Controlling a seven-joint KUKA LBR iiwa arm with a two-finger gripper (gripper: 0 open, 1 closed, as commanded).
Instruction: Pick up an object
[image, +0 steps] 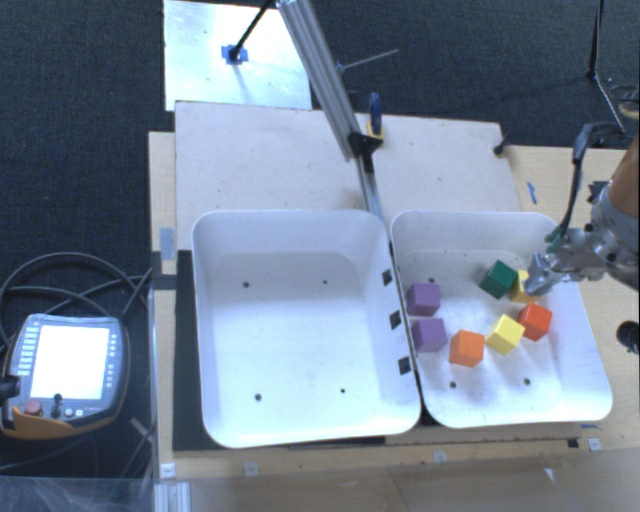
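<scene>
Approach step is being run: hand is being held low by green cube, near right bin's far-right edge; grip state can't be told. Descent & closing judged next.

Bins white. Blocks: two purple, one green, one red-orange, one orange, one yellow. Counter pale wood, floor dark carpet.
</scene>
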